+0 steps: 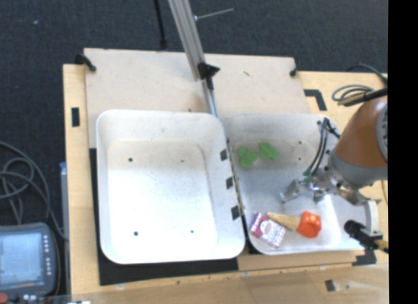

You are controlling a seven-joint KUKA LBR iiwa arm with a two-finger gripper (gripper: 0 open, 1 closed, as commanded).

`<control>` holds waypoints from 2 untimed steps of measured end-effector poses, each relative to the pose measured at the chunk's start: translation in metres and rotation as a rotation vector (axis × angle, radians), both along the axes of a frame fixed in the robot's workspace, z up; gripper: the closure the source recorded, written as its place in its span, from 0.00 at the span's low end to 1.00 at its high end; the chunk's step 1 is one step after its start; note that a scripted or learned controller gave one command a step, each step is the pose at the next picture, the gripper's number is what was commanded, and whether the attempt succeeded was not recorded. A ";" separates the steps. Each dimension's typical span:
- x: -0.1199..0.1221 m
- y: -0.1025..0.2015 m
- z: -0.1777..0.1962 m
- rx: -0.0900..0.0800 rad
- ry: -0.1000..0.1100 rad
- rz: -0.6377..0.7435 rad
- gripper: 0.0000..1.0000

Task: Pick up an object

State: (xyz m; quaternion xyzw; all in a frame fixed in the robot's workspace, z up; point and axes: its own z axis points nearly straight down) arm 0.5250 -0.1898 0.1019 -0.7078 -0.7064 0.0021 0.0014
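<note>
My gripper (302, 194) hangs low over the right bin (287, 129), below the arm's orange band (363, 140). It looks open, with nothing between its fingers. Just in front of it lie a red-orange block (310, 225), a beige cone-shaped piece (283, 219) and a small purple-and-white packet (268, 230), all near the bin's front edge. Two green pieces (247, 158) (269, 151) rest on the bin floor to the gripper's far left, apart from it.
The left bin (163, 185) stands beside the right one, their rims meeting at the middle. A slanted metal pole (186, 25) rises from behind the bins. Cables (353, 92) lie on the bench at the back right.
</note>
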 end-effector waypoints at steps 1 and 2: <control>0.000 -0.001 -0.001 0.001 -0.004 -0.001 0.00; 0.002 -0.001 0.010 0.002 -0.009 -0.007 1.00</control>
